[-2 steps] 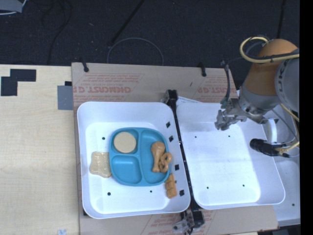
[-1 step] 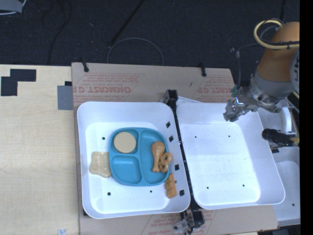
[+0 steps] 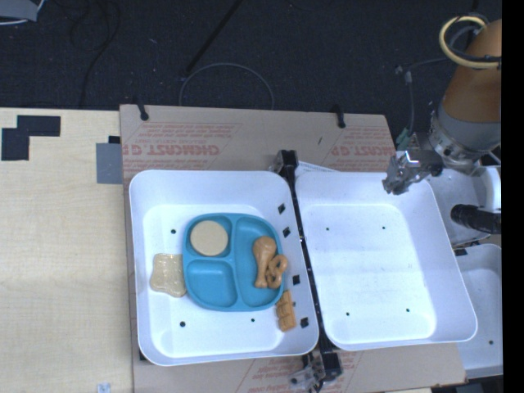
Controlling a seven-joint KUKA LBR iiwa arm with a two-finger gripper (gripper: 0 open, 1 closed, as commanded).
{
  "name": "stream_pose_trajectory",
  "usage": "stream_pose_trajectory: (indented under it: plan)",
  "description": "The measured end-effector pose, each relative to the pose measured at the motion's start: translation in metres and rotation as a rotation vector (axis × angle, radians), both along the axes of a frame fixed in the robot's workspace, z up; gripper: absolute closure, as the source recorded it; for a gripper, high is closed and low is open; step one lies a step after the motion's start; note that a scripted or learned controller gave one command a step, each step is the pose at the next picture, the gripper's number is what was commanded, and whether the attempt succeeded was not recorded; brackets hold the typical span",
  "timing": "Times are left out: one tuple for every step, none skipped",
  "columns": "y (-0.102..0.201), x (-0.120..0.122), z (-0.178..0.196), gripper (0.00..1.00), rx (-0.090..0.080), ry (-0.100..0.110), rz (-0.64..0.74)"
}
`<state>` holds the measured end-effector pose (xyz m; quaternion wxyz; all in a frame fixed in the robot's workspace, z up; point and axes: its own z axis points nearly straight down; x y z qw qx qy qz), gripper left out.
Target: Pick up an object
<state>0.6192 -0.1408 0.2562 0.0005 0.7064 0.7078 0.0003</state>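
Drumstick point(image 3: 264, 260) upright in blue tray point(image 3: 214, 289) (long axis near-vertical), gripper point(image 3: 399, 176) well apart.

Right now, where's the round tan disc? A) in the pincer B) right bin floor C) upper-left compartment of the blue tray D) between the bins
C: the round tan disc lies in the upper-left compartment of the blue tray, which sits in the left bin.

You see the bench point(image 3: 57, 244) carrying a cardboard sheet point(image 3: 246, 142), with 2 white bins, left point(image 3: 155, 195) and right point(image 3: 442, 244), side by side on it.
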Motion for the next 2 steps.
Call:
stream_pose_trajectory:
  plan:
    - [0.057, -0.023, -0.009, 1.00, 0.002, 0.006, 0.002]
    - [0.095, -0.051, -0.007, 1.00, 0.002, 0.007, 0.001]
